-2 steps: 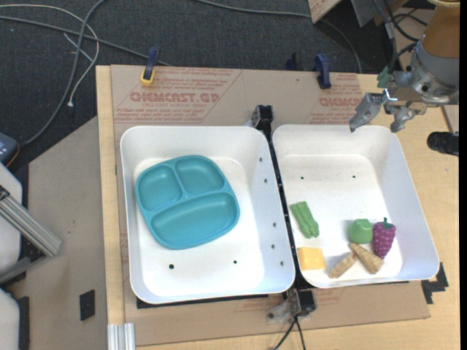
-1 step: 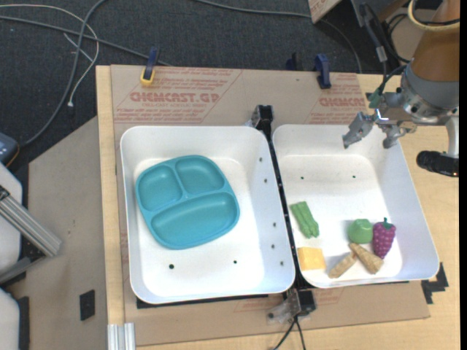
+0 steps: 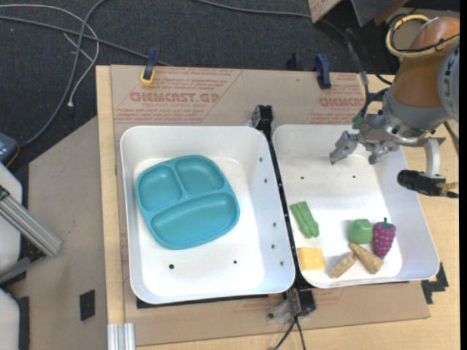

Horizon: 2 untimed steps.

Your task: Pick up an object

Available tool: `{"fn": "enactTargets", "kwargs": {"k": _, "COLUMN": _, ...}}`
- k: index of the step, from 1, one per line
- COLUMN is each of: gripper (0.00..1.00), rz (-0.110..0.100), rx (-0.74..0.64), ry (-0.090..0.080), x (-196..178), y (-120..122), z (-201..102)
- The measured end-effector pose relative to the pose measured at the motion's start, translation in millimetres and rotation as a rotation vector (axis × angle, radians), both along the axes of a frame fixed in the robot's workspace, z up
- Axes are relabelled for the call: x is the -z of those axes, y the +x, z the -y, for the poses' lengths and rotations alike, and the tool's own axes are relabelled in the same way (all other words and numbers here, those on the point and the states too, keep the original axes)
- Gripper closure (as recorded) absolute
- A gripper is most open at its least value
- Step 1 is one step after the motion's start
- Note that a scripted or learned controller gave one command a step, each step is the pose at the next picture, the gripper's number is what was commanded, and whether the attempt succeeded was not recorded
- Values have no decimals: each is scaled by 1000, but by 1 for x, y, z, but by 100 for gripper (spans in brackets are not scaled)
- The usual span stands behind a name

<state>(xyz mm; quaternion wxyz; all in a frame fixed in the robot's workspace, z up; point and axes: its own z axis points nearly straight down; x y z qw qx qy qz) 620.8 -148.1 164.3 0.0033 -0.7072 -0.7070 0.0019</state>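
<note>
The gripper (image 3: 361, 150) hangs over the bare far end of the right bin (image 3: 321, 141), fingers spread and holding nothing, probably poised ahead of a pick. Its likely targets, a green piece (image 3: 305, 219), cheese (image 3: 311, 258), an apple (image 3: 360, 230), grapes (image 3: 383, 238) and bread sticks (image 3: 355, 260), crowd the near edge. The plate (image 3: 188, 200) fills the left bin (image 3: 139, 146). The arm's upper part is cut off at the frame.

You're seeing the gripper (image 3: 360, 150) hovering with fingers (image 3: 343, 150) spread over the right bin (image 3: 328, 195); a teal plate (image 3: 188, 200) is lying in the left bin (image 3: 146, 268).
</note>
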Motion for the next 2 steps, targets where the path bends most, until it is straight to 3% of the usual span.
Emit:
{"fn": "enactTargets", "kwargs": {"k": 1, "gripper": 0, "rz": 0, "rx": 0, "ry": 0, "x": 62, "y": 4, "z": 2}}
{"fn": "enactTargets", "kwargs": {"k": 2, "gripper": 100, "rz": 9, "rx": 0, "ry": -1, "x": 46, "y": 7, "z": 2}}
